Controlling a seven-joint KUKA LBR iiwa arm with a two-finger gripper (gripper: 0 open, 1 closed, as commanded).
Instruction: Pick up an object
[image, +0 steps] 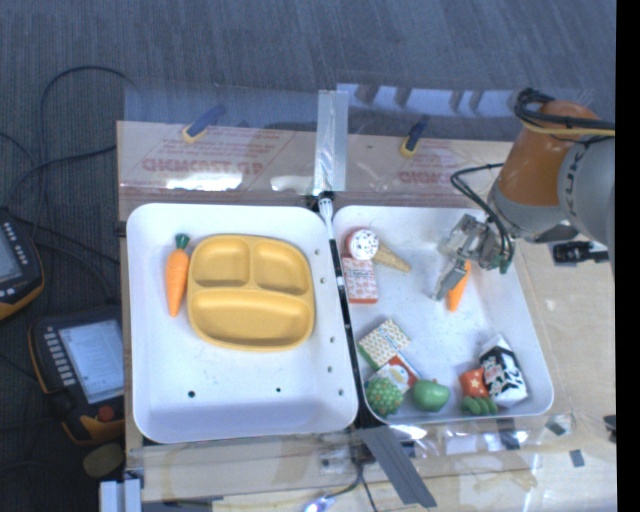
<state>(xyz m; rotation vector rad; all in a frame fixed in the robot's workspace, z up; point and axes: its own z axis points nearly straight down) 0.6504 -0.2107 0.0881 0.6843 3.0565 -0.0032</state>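
You have the gripper (455, 272) over the right bin (520, 300), upper right part, near its far wall. A small orange piece (457, 291), carrot-like, sits right at the fingertips; the fingers seem to straddle its top end, but whether they are clamped on it or merely beside it, you cannot tell from this slant. Judgement: the hold, if any, is at the tip only, so the piece could pivot or slip out on lift. Toward the divider from the gripper lie an ice-cream cone (372, 250) and a red packet (360, 281), both apart from it. Along the bin's near edge sit a checked box (384, 342), a green ball (431, 395) and a cow-print carton (503, 375), well clear of the gripper.
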